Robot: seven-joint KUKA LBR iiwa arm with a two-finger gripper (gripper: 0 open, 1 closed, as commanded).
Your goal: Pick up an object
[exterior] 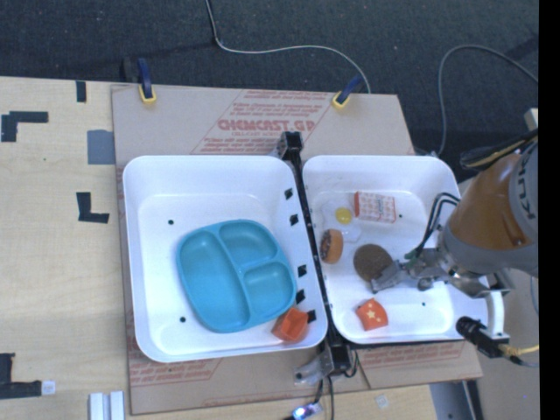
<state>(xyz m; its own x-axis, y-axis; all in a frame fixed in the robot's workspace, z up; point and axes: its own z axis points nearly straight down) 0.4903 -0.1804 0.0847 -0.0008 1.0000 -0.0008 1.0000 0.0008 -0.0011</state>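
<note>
Reaching low into the right bin (437, 178), the gripper (386, 277) sits just beside the brown ball (371, 259), seemingly lining up a grab, its grip impossible to tell

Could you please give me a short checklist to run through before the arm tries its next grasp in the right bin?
1. Gripper inside the right bin: ok.
2. Target nearby: ok, the brown round object sits right beside the gripper.
3. Object already held: cannot tell.
4. Neighbours apart from the target: ok, the orange-red block and the doughnut-like piece lie separate.
5. Divider away from the gripper: ok.
6. Blue sectioned tray out of the way in the left bin: ok.
</note>
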